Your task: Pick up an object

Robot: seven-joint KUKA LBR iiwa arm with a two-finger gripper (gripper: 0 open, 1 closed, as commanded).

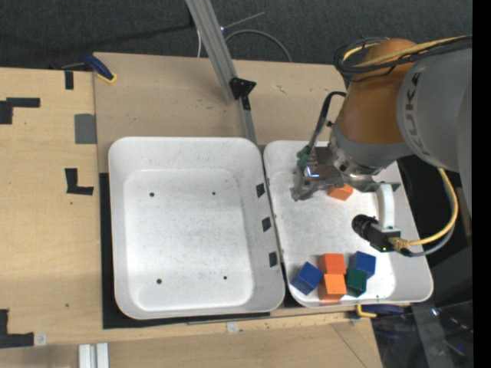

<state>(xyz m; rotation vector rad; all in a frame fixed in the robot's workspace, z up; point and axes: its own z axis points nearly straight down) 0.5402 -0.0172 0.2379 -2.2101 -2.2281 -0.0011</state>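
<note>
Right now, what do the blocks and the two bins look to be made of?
The blocks: solid blue, orange and green colours with crisp edges and a dull surface, probably painted wood or plastic; I cannot tell which. The left bin and right bin: white, smooth, with rounded moulded rims and a slight sheen, likely plastic, speckled with dark scuffs.

- The grey arm with the orange band (pixel 399 90) is cut off by the picture's right edge, and its bulk hides the far right corner of the right-hand shallow white bin (pixel 322 244).
- The dark metal gripper (pixel 304 184) is too small and shadowed to tell how its fingers stand.
- The small orange block (pixel 341 193) beside the gripper is partly hidden under the wrist.
- The dark green block (pixel 356 281) is partly covered by the blue cube (pixel 364 263) at the near edge.
- The light wooden counter (pixel 46 228) runs off the left and bottom edges.
</note>
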